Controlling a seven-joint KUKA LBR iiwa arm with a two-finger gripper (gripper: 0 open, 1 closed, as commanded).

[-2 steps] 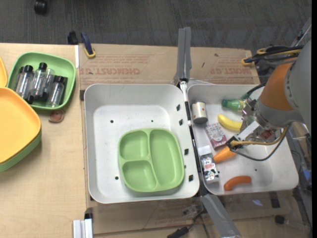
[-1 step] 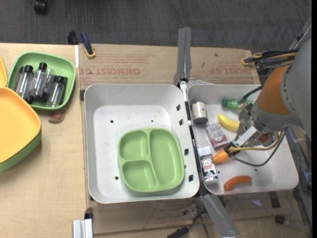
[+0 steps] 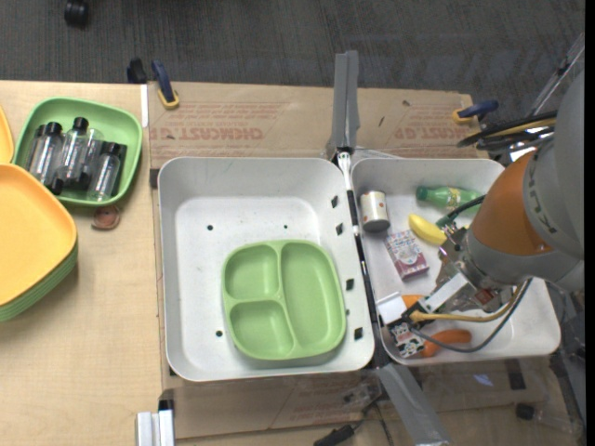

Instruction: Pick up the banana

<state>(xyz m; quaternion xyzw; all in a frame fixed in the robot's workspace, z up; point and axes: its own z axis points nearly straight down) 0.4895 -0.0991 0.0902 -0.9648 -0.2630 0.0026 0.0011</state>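
Observation:
The banana (image 3: 427, 228) is small and yellow. It lies in the right bin (image 3: 530, 342), in its upper middle, just below a green bottle (image 3: 446, 194). My gripper (image 3: 460, 269) hangs under the grey wrist and orange band, low over the bin. It is just right of and below the banana, and nothing shows between it and the banana's right end. The wrist hides the bin floor beneath it.
A silver can (image 3: 374, 209) and a pink packet (image 3: 407, 254) lie left of the banana. An orange item (image 3: 452, 337) lies near the right bin's front wall. The left bin (image 3: 186, 277) holds a green divided plate (image 3: 284, 298). On the bench at left are a green tray of bottles (image 3: 79, 151) and stacked yellow plates (image 3: 28, 244).

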